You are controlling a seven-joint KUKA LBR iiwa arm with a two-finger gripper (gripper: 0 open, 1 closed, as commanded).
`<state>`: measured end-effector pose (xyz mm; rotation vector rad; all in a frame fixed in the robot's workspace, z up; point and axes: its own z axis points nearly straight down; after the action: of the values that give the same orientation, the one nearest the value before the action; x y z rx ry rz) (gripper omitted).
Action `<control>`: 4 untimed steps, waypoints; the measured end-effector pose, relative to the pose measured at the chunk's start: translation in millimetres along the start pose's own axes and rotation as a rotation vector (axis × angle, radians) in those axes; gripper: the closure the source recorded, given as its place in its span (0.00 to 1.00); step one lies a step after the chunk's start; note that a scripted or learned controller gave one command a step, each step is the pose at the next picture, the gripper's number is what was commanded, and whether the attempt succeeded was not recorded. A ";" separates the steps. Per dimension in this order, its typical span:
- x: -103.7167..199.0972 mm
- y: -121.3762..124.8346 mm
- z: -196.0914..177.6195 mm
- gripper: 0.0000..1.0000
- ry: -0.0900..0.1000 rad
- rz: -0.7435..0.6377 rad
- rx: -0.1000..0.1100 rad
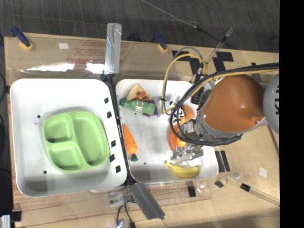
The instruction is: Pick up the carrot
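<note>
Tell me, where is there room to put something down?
The left bin has bare white floor all round the green plate. In the right bin there is an open patch between the carrot and the gripper. It is crowded up by the pizza slice and green bottle, and by the banana.

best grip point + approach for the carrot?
Grip the carrot mid-body, hand coming from above, fingers closing across its width. It lies flat and lengthwise along the left wall of the right bin, green end toward the camera, so the wall-side finger will likely have little room; favour the thicker orange part.
</note>
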<state>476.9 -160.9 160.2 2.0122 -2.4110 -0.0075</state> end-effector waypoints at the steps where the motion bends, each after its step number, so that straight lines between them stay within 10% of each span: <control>1: 47.3 -9.8 50.0 1.00 0.001 -0.211 0.004; 3: 34.1 -6.6 13.6 1.00 0.002 -1.087 0.004; 4: 8.0 -13.7 -5.6 1.00 0.001 -1.249 0.002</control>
<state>489.0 -171.2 165.7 3.0460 -0.7800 -0.0043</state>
